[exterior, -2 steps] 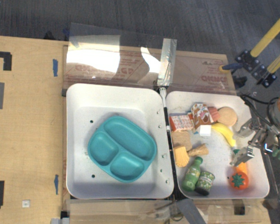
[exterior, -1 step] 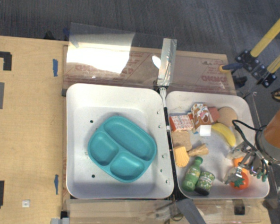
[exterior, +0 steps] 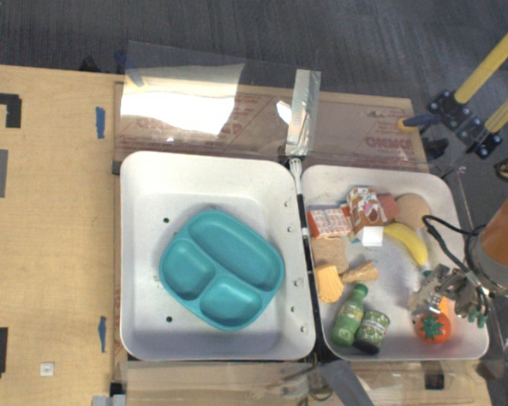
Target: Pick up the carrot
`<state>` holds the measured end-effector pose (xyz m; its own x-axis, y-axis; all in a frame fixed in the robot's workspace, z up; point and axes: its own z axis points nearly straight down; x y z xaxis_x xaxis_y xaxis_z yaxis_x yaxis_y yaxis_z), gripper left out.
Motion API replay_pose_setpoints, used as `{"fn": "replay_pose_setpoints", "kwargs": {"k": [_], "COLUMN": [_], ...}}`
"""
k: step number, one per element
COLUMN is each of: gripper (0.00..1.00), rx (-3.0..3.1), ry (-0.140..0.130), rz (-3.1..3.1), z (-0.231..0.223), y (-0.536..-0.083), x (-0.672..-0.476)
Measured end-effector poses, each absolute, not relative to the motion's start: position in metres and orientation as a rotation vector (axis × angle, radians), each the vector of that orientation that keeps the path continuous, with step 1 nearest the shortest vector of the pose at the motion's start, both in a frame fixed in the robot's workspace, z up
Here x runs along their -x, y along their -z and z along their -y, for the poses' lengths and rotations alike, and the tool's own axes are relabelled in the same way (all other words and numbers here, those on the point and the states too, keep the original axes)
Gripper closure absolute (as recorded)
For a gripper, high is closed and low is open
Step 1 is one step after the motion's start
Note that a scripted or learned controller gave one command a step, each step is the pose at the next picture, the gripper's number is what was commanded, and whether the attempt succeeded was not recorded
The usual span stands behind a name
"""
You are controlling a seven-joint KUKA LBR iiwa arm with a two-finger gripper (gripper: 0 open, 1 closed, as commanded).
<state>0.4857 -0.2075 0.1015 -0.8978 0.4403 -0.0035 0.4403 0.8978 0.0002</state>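
Starting at the near edge of the right-hand shallow white bin (exterior: 396, 288):

1. Small dark green can (exterior: 371, 329), just beside a light green plastic bottle (exterior: 349, 313) on its left.
2. Stubby orange carrot with a green top (exterior: 432, 328), in the near right corner of the right bin, lying on the bin floor.
3. My tool (exterior: 441, 295), a cluster of grey metal and wires, sitting just above the carrot in the picture and close against it. I cannot tell whether it is wide or narrow, and nothing is seen held in it.
4. Orange-yellow wedge (exterior: 329, 285) and a tan biscuit-like piece (exterior: 360, 271), mid-bin by the left wall.
5. Yellow banana (exterior: 408, 243), white cube (exterior: 371, 237) and red-and-white carton (exterior: 328, 220), further back.
6. Red box (exterior: 365, 205) and a beige rounded piece (exterior: 413, 206), near the far wall.

Left-hand white bin (exterior: 132, 233): one teal three-section plastic plate (exterior: 223, 267), roughly central.

Both bins stand on my pale wooden table (exterior: 38, 227).
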Motion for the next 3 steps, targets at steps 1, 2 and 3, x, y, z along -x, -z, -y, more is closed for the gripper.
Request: {"fn": "replay_pose_setpoints", "kwargs": {"k": [1, 2, 3], "gripper": [1.0, 1.0, 1.0], "rx": [-0.146, 0.074, 0.504], "ry": [-0.002, 0.0, 0.001], "rz": [-3.136, -3.139, -3.093], "z": [0.132, 0.19, 0.167], "y": [-0.147, -0.134, -0.222], "x": [-0.481, -0.48, -0.53]}}
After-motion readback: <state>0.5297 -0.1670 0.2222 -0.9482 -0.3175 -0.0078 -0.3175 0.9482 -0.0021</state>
